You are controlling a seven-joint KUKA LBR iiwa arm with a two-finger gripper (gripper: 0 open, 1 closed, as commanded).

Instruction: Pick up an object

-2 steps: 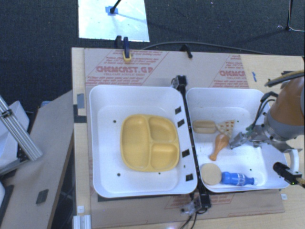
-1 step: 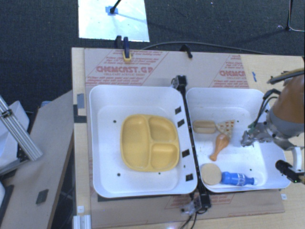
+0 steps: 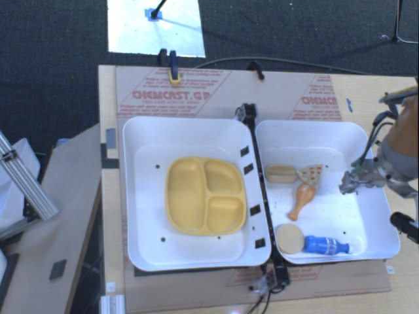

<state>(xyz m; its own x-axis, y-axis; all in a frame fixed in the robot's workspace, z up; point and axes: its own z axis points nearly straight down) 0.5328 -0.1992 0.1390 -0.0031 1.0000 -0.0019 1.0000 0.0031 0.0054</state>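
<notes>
Camera view, starting at the gripper (image 3: 351,182): parked low over the right edge of the right bin (image 3: 357,136), coming in off the grey arm (image 3: 400,156) from the right. Too small and dark to tell how the tool is set, so honestly can't tell. Nothing visibly in its grasp, and not obviously touching any of the toys either.

Closest stuff, well to its left in that same bin: a toy chicken drumstick (image 3: 302,200) lying at a slant, a tan pizza-slice-looking wedge (image 3: 311,174) just above it, and a little bread roll (image 3: 281,173) right beside the wedge. Down near the front wall, a round tan cookie-ish disc (image 3: 289,238) with a blue bottle (image 3: 326,245) lying on its side just beside it.

Over in the left bin (image 3: 150,142): a yellow divided plate (image 3: 205,195), three compartments, sitting flat in the middle.
</notes>
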